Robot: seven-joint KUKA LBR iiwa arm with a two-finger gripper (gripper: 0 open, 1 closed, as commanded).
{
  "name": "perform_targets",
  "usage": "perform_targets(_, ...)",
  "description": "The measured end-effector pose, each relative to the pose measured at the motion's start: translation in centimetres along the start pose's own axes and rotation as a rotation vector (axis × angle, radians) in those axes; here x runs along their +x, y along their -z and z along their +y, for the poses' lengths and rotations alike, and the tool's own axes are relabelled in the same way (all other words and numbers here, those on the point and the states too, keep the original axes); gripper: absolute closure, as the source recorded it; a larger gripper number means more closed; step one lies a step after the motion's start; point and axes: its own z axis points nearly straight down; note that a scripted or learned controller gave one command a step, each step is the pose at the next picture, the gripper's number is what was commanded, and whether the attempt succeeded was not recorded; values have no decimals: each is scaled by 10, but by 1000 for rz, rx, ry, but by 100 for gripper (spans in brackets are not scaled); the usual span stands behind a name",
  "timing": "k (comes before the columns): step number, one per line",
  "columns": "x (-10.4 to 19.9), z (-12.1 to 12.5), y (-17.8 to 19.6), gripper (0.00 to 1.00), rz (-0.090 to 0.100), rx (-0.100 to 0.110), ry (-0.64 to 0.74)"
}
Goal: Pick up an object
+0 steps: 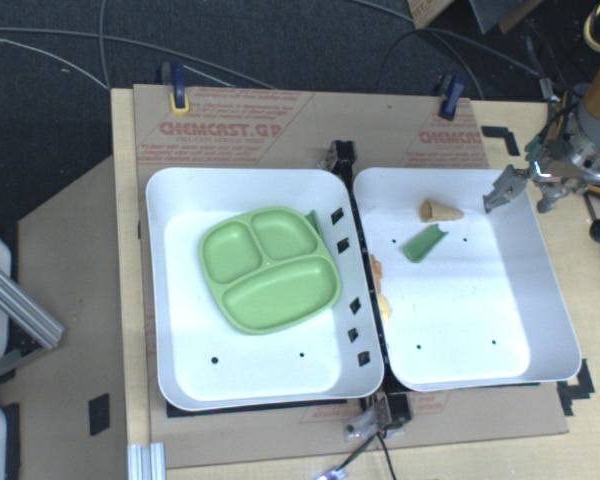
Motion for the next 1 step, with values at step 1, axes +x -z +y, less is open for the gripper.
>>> perform_targets(1,-1,0,-64,0,1,3,0)
